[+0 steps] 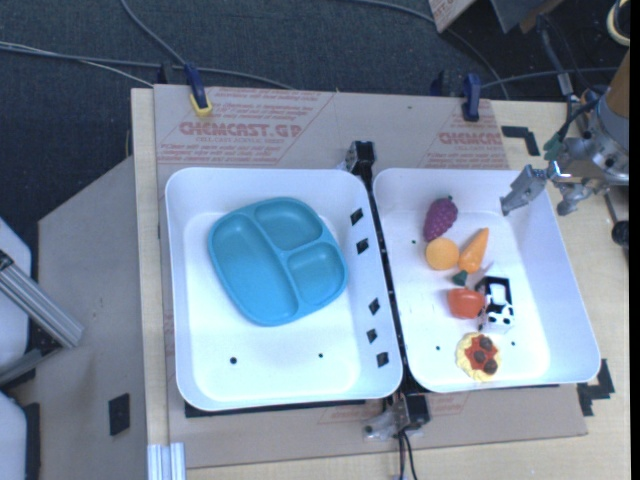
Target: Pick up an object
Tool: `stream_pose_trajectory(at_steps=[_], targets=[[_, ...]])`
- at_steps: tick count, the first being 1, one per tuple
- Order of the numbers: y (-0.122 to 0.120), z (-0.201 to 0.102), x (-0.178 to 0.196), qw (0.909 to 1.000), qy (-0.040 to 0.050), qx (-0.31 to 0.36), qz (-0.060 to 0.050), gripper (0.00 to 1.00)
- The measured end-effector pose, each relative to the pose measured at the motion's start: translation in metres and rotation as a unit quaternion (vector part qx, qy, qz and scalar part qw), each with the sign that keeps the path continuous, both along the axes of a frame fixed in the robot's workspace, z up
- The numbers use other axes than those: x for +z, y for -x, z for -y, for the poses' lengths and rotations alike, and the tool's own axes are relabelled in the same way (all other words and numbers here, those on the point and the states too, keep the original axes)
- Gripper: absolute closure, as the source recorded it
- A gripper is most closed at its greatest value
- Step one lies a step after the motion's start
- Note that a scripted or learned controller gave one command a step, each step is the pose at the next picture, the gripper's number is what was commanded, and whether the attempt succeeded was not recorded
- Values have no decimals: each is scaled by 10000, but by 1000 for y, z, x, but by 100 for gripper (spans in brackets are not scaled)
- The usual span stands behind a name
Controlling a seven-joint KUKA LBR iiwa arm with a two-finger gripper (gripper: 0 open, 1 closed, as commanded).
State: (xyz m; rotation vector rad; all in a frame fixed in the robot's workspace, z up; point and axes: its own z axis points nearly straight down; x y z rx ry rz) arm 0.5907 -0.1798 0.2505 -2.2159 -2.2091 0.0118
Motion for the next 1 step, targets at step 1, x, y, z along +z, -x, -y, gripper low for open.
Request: stream_pose_trajectory(at_steps=[1], targets=[[-2,-1,8,10000,15,17,67,0]])
